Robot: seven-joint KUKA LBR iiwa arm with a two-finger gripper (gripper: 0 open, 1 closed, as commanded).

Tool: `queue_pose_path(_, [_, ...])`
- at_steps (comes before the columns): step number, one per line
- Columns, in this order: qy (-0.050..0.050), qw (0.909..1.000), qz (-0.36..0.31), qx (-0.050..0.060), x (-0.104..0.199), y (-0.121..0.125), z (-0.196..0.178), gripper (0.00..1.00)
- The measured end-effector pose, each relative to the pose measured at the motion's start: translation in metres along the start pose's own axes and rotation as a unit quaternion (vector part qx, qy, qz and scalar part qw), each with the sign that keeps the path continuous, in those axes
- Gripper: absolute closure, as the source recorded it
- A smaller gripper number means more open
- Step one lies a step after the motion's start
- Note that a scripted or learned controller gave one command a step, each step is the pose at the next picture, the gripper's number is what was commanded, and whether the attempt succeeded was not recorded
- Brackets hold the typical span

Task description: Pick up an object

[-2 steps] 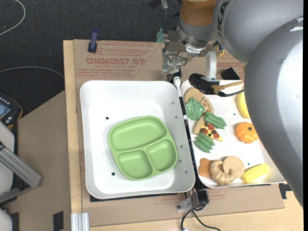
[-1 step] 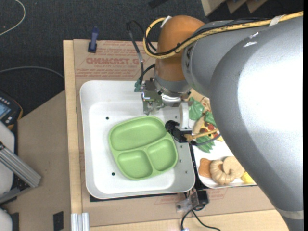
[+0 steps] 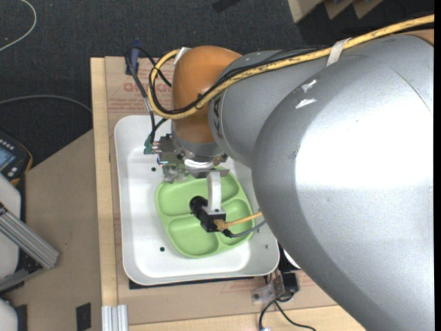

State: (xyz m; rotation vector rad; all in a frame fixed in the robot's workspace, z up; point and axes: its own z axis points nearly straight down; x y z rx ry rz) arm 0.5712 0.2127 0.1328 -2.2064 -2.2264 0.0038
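The hand (image 3: pixel 183 165) is hanging over the upper end of the green tray (image 3: pixel 187 234), which is lying lengthwise toward lower frame; how wide the hand is cannot be told.

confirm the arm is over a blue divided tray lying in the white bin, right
Not quite: the divided tray is green, not blue. The camera view shows it lying in the white bin, with the arm over it.

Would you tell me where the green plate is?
The green plate lies in the white bin's nearer half, left of centre in the camera view, under the gripper.
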Motion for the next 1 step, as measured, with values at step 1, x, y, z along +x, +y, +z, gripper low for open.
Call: queue_pose_path(1, [0.002,1.0000,0.002,-0.008,0.0153,-0.0490,-0.1350,1.00])
